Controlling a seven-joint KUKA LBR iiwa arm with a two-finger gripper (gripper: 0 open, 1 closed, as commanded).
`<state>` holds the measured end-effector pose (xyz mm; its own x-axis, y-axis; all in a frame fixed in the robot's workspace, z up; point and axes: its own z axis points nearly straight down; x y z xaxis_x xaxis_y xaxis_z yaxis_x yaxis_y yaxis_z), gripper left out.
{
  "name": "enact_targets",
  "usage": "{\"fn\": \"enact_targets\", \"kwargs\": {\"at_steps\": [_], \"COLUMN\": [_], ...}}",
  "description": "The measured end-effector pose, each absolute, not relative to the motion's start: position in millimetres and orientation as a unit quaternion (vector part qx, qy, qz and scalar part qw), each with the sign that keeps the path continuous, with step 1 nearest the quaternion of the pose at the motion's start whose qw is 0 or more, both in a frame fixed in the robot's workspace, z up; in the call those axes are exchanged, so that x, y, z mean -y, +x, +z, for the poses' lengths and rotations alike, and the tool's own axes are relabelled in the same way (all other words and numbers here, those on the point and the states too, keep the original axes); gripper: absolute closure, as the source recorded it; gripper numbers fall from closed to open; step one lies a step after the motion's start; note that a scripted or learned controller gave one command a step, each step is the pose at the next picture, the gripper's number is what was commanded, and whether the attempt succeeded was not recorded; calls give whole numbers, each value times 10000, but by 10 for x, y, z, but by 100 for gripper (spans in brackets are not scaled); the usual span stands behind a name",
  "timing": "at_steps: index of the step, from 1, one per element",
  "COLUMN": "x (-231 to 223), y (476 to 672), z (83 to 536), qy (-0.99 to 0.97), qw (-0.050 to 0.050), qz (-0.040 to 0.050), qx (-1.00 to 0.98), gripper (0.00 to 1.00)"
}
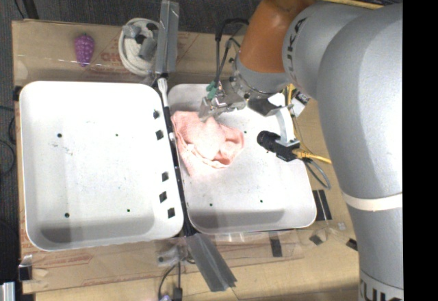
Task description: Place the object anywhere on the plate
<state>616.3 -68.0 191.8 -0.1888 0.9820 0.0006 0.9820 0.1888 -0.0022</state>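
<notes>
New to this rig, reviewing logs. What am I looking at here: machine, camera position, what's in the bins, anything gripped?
One picture, from a fixed camera above the bench, looking down at a slant. The big grey shape with the orange band is a KUKA robot arm reaching in from the right. Its gripper sits at the far end of the right bin, just over the top edge of a crumpled pink cloth. The cloth lies on that bin's floor, against its left wall. From this angle I cannot tell whether the gripper has hold of it. The left bin is another shallow white tray alongside. Behind the bins, on the brown bench top, sit a small purple object and a white coil of cord. I see no plate.
</notes>
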Motion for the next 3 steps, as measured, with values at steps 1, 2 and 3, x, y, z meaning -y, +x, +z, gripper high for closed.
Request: {"fn": "enact_targets", "kwargs": {"at_steps": [1, 2, 3], "x": [671, 126, -410], "y": [6164, 6102, 6069], "z": [2314, 2402, 2470], "qy": [-6342, -4656, -2773], "qw": [14, 22, 17], "qz": [7, 15, 13], "qx": [7732, 8850, 9608], "gripper": [100, 100, 100]}}
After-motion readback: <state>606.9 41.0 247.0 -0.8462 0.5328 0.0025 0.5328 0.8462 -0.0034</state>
